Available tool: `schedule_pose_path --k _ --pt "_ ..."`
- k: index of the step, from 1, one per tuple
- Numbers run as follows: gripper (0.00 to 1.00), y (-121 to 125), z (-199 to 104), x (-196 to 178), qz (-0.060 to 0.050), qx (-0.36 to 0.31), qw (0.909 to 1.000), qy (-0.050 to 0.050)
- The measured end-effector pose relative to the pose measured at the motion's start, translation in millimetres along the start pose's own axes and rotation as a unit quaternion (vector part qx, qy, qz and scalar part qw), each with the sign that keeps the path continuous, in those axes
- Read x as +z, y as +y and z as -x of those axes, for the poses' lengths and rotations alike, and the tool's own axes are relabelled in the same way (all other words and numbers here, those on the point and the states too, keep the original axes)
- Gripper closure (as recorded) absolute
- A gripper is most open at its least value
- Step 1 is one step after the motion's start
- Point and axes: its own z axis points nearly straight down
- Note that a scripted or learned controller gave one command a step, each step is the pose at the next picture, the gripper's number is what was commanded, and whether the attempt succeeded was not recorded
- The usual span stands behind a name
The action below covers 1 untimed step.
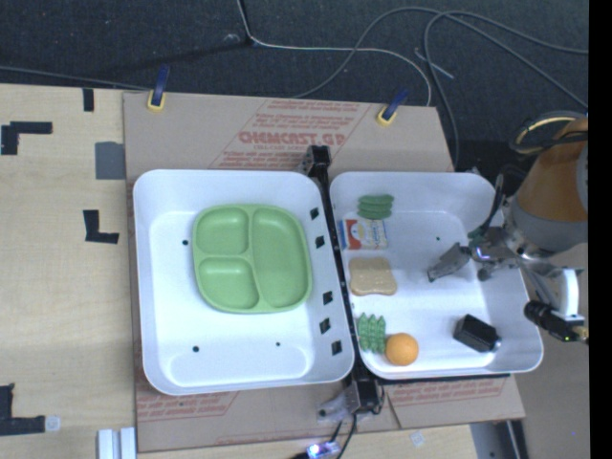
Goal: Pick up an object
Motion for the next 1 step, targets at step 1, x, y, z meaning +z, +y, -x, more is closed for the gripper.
schedule_pose_path --k 1 --pt "0.00 0.8 -0.2 39.4 0.003 0.000 1.0000 -0.002"
